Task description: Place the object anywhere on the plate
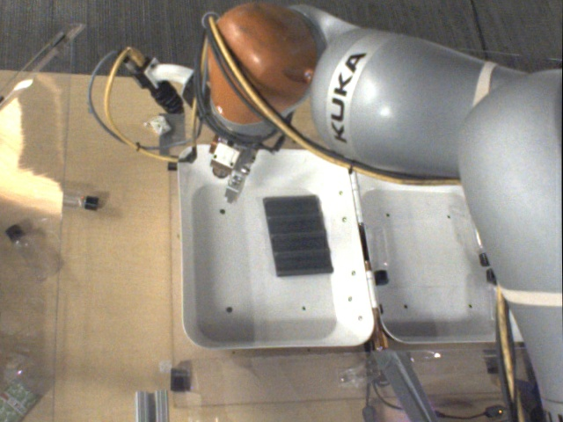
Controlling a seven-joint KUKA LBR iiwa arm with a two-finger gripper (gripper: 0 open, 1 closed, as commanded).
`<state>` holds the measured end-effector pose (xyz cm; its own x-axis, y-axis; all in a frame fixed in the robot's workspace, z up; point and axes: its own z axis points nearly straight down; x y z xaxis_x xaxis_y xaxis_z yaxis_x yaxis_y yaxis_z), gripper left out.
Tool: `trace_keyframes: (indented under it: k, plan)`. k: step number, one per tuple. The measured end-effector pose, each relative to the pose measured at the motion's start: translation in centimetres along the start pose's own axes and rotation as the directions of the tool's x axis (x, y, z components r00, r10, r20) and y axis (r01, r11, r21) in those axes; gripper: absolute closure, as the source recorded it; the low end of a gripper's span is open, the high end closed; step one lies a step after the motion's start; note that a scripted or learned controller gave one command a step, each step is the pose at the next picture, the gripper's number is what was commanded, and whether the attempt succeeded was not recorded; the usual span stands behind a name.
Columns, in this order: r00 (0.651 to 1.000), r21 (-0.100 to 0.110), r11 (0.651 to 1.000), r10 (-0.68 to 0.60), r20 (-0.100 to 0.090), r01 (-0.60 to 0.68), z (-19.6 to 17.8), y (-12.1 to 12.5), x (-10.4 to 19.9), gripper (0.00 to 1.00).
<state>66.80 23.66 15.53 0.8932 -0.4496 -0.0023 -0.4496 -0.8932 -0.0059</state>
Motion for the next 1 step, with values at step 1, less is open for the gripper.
trace_keyframes:
  k: [1]
  plan:
    - [0.999,0.001,0.999,0.052,-0.003,-0.052,1.04,2.21,-4.40,1.00]
